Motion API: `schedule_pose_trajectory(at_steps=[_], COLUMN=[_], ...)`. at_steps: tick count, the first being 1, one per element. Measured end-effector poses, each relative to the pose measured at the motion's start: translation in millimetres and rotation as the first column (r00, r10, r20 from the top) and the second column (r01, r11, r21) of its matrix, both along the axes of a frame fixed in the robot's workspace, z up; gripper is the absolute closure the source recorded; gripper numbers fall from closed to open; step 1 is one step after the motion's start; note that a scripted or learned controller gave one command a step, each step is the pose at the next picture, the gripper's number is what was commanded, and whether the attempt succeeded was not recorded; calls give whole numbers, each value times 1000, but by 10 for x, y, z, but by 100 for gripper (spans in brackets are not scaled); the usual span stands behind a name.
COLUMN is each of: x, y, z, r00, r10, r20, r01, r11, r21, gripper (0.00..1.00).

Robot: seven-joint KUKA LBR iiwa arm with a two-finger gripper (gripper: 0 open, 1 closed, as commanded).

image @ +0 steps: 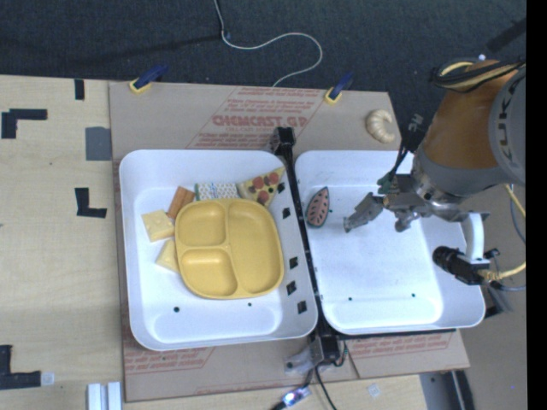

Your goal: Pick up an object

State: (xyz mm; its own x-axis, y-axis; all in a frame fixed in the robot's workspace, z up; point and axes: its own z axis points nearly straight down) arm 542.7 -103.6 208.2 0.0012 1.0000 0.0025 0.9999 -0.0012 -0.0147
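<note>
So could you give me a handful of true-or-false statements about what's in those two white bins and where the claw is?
1. The yellow divided plate lies in the left bin. True.
2. The claw hangs over the left bin. False: it is over the right bin.
3. A small oval brownish object lies in the right bin near the divider between the bins. True.
4. The claw grips the oval object. False: the object lies apart from it, to the claw's left in the picture.
5. Several smaller items peek out around the plate's upper and left edges. True.
6. The plate is blue. False: it is yellow.
</note>
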Motion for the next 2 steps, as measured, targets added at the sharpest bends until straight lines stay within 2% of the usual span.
schedule_pose_trajectory(at_steps=[1, 2], x=[27, 0], y=[0, 92], z=[62, -423], r00=[1000, 1000], r10=[3, 2], r20=[12, 7], r01=[-3, -2], r11=[1000, 1000], r21=[-1, -2], gripper=[0, 0])
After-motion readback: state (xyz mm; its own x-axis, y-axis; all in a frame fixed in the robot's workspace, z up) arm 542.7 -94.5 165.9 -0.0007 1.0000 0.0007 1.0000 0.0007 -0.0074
